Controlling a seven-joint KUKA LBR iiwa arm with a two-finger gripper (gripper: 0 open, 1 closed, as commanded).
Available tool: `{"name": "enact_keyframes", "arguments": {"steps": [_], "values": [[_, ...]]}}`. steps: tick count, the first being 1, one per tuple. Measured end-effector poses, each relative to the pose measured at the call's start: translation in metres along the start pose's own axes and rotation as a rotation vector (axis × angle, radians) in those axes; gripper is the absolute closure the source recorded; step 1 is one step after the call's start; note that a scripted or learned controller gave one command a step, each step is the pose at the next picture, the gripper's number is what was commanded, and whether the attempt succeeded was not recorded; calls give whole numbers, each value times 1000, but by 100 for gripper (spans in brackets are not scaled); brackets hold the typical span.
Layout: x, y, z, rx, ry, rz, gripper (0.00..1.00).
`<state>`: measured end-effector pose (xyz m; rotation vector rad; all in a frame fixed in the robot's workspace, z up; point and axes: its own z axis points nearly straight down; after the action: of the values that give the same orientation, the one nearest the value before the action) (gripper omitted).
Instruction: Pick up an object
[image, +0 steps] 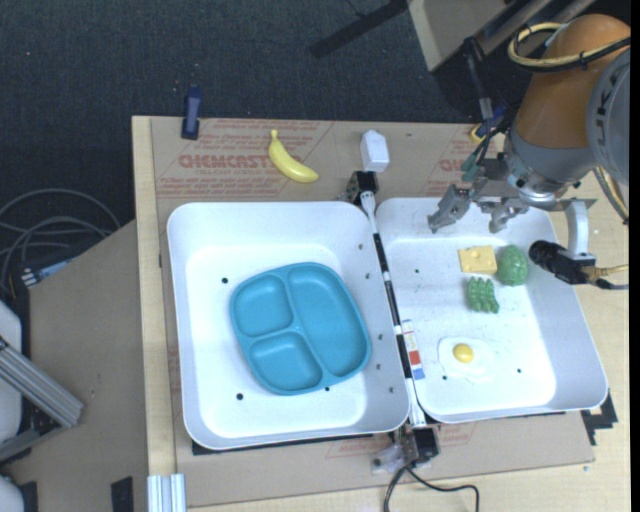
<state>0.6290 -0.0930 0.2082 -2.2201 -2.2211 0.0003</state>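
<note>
I read this as the approach step: nothing is lifted yet, and my claw (477, 207) hangs over the far edge of the right bin (560, 385), fingers spread apart with nothing between them. The nearest candidates lie just toward me from it: a yellow cheese wedge (477, 260) on the bin floor, with a round green vegetable (513, 266) touching its right side and a smaller green bumpy piece (482, 295) just in front. A fried egg (463, 355) sits further toward the near rim, well apart from the claw. The left bin (200, 400) holds a blue divided plate (297, 326), and a banana (289, 160) lies on the worktop (160, 190) beyond both bins. My judgement is that the next move calls for bringing the claw toward me over the cheese wedge, centring it, then descending before closing; the crowded green neighbour could get nudged.
</note>
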Motion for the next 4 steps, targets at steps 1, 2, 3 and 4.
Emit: {"name": "enact_keyframes", "arguments": {"steps": [1, 2, 3, 4], "values": [[-34, -7, 34, 2, -1, 2, 0], [-75, -18, 113, 3, 5, -1, 0], [-63, -43, 124, 1, 1, 1, 0], [-63, -43, 114, -1, 0, 2, 100]]}}
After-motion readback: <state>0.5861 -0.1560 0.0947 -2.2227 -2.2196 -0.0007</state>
